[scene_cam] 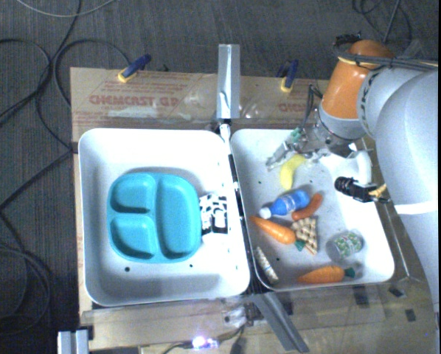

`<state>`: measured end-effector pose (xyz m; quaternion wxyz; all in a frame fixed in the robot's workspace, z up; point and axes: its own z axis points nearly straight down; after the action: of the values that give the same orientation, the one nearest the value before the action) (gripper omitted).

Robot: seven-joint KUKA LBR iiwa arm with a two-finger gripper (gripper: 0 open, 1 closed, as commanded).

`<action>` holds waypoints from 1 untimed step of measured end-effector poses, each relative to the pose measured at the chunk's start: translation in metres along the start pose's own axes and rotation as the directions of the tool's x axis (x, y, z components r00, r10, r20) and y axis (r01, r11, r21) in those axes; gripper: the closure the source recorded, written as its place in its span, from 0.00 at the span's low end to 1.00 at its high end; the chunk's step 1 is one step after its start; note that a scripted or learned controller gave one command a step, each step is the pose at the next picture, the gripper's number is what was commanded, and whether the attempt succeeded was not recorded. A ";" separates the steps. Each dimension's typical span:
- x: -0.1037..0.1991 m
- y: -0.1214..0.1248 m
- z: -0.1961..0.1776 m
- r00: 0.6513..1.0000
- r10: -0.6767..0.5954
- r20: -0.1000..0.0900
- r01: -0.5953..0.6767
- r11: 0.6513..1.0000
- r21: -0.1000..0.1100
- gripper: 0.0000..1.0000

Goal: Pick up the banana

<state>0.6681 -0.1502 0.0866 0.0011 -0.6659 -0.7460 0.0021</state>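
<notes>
While the arm is reached in from the right, the gripper (300,147) is seen lowered into the far part of the right bin (383,260), directly over the upper end of the banana (290,169). The yellow banana is laid on the bin floor, its far end tucked beneath the fingers, its near end pointed toward a blue bottle (286,204). Whether the fingers are spread or closed, and whether the fruit is touched, cannot be told from this angle. The arm is bent downward at the wrist, its orange band (347,87) shown above the gripper. Two carrots (275,231) (322,275) are scattered nearer the front of the bin. A blue divided tray (155,214) is set in the left bin (95,271).
</notes>
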 end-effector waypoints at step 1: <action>-0.002 -0.002 -0.008 1.000 0.001 0.003 -0.001 1.000 0.008 1.00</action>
<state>0.6662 -0.1522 0.0950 0.0027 -0.6663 -0.7457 0.0062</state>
